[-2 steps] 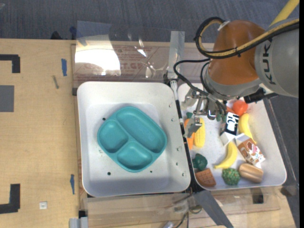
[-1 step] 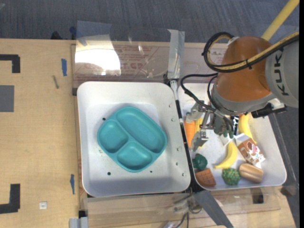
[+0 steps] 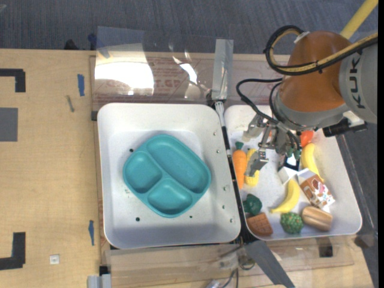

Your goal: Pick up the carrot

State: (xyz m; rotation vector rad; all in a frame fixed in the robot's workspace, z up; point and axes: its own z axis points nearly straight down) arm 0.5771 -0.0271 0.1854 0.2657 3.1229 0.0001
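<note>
**Carrot at the right bin's left wall**

The carrot [image 3: 239, 166] is seen lying lengthwise against the left wall of the right bin [image 3: 351, 212]. Just beside it, to the right, the gripper [image 3: 259, 156] is poised; whether its fingers are spread cannot be told. A broccoli piece [image 3: 252, 204] is found below the carrot, a banana [image 3: 287, 198] further right. Little free floor is left around the carrot. Across the wall, a teal plate [image 3: 167, 174] is set in the left bin [image 3: 114, 215].

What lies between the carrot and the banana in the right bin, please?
In the camera view, a small yellow piece lies between the carrot and the banana, with bare bin floor around it.
</note>
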